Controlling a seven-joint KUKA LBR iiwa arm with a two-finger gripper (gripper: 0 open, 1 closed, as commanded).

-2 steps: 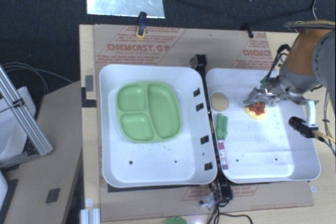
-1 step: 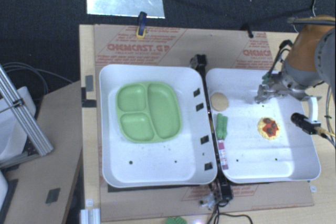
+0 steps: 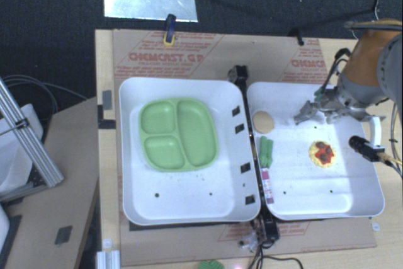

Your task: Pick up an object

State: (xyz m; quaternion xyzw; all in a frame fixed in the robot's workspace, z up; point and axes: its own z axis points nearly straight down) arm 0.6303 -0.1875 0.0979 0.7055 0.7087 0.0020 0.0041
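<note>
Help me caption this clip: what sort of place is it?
Probably a robot lab bench: a robot arm reaches over two white bins, one holding a green divided plate, the other toy food.

Only readable thing here is the red print on the brown cardboard sheet [image 3: 189, 50] lying on the desk under the bins: "CHEMCAST GP" near its far left corner, repeated partly at the far right. The smaller lines are too blurry.
</note>
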